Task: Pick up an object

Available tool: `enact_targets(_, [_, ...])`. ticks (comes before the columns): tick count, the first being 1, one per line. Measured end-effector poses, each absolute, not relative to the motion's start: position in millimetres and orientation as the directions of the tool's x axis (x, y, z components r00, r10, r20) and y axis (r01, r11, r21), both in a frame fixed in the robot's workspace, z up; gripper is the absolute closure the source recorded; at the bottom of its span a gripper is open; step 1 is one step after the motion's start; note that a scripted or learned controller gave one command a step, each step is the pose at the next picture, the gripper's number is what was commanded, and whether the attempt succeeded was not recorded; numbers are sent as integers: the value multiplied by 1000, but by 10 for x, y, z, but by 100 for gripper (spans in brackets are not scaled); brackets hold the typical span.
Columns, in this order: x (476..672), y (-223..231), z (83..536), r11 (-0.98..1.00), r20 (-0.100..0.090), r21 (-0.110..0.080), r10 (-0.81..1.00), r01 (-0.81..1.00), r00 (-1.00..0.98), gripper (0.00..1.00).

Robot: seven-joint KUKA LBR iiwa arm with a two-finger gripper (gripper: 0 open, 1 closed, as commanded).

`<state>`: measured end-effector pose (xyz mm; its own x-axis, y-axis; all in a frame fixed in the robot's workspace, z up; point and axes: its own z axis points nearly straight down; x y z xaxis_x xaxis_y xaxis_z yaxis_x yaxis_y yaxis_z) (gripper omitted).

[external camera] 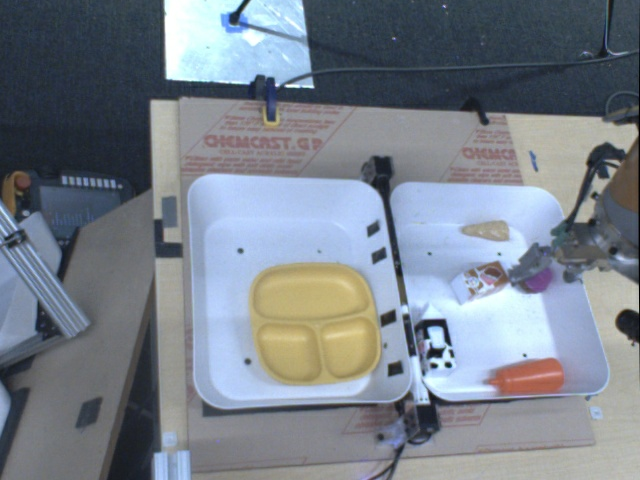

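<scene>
The right bin holds several small objects. A tan bread-like piece lies near its far wall. A white carton with red print lies in the middle, and a purple object sits just to its right. A black-and-white toy is by the bin's near left corner, and an orange carrot-shaped item lies along the near wall. My gripper reaches in from the right and hangs low over the purple object, partly covering it, close to the carton's right end.
The left bin holds a yellow divided plate. A divider ridge with black clips separates the two bins. The arm's body stands over the right bin's right rim.
</scene>
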<state>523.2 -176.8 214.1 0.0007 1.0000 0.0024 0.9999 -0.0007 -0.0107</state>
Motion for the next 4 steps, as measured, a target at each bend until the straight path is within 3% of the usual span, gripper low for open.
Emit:
enact_targets(1, [5261, -1764, 2204, 3, 0, 1, 1000, 1000, -3, 0])
enact_targets(4, [5252, -1753, 829, 1, 1, -1, 1000, 1000, -1, 0])
